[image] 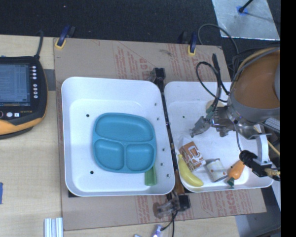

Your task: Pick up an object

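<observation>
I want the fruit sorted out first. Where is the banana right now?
In the camera view the banana lies in the right bin, at its lower-left corner beside the wall shared with the left bin, just below-left of a brown packet.

- Two shallow white plastic bins point(74, 132), smooth, slightly glossy.
- Blue divided plastic tray point(123, 141), matt.
- Brown cardboard sheet point(128, 58) under the bins, dull, printed.
- Left of the metal gripper point(200, 127): pale wooden bench point(19, 181).
</observation>
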Controlling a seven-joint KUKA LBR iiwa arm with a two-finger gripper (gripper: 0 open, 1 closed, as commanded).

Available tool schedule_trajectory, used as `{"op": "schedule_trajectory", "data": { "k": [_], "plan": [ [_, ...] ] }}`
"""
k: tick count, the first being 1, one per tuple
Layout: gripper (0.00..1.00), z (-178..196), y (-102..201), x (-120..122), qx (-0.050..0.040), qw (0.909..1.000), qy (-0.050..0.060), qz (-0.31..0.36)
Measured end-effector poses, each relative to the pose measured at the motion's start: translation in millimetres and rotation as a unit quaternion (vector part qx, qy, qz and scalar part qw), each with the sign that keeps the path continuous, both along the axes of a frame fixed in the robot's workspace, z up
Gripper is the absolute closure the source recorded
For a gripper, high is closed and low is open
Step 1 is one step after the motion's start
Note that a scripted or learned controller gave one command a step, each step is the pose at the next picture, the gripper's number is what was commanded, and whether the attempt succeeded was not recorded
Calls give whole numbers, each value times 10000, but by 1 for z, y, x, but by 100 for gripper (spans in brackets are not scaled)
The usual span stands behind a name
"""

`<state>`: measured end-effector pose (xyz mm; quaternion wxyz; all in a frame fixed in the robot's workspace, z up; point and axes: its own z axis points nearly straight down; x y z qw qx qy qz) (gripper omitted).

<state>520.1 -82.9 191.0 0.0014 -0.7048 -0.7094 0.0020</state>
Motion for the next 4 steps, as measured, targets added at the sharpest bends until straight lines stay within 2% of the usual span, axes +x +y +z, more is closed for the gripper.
{"op": "schedule_trajectory", "data": {
  "k": [1,2,3,4],
  "plan": [
    [0,1,21,-12,2,10000,-1,-1],
    [0,-84,-12,-25,4,10000,-9,-3],
    [0,-98,-24,11,-17,10000,-36,-8],
    [100,-87,-25,11,-30,10000,-28,12]
  ]
}}
